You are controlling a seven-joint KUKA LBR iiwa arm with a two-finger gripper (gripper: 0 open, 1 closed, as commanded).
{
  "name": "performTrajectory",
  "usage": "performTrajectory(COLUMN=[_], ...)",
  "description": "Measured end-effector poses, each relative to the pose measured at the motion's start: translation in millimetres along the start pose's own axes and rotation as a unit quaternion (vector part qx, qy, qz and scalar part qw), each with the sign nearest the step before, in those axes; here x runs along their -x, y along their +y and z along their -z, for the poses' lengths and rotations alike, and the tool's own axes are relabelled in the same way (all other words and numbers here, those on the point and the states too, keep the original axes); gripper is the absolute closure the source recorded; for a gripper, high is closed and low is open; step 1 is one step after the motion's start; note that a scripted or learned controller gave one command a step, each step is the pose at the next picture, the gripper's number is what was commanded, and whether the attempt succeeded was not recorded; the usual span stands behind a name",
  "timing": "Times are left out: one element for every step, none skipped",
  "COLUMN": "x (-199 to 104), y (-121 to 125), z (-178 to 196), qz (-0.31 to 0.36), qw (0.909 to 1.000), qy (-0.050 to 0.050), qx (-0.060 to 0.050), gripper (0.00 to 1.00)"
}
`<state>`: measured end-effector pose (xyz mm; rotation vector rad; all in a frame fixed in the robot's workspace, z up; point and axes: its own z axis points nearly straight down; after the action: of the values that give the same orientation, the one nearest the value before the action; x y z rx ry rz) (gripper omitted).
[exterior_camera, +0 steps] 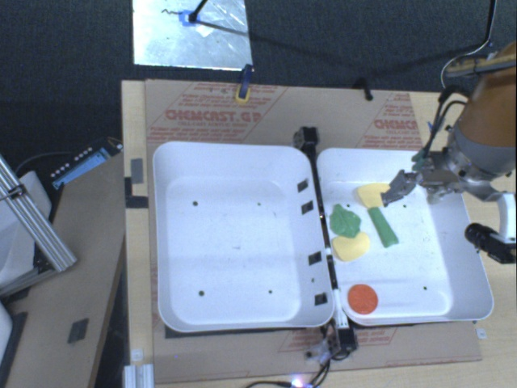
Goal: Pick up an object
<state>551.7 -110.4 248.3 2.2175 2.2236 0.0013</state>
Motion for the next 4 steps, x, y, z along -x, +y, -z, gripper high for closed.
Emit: performTrajectory(x=[-1,-28,-26,-75], y=[-14,43,42,118], z=[-155,-164,-151,61], qz=[0.000,0.003,0.001,0.004], qw=[1.0000,1.0000,1.0000,0.9999], qy=[0.001,0.000,0.000,0.000], qx=[-0.006,0.002,0.003,0.011], gripper=[0.00,0.00,1.00,1.00])
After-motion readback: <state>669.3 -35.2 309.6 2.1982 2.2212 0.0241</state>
